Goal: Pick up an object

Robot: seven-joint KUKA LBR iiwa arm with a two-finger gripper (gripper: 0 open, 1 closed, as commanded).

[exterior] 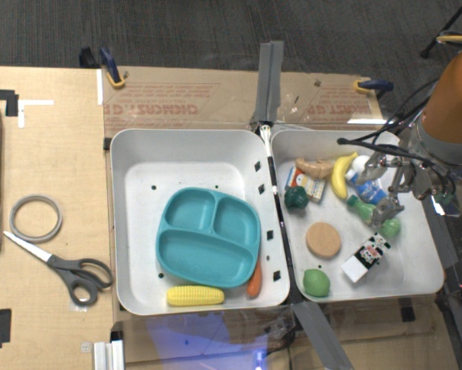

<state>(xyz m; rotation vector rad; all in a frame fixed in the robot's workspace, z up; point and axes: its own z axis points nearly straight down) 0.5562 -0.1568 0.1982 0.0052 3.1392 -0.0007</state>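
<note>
Fingers (391,206) state unclear over right bin (423,280), one banana (340,176), one lime (316,282), perhaps one carrot (254,281).

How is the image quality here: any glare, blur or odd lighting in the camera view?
Camera view: evenly lit and mostly sharp; a bluish-purple glow below the left bin; the gripper looks slightly soft over the right bin; shadows are faint, no strong glare.
</note>
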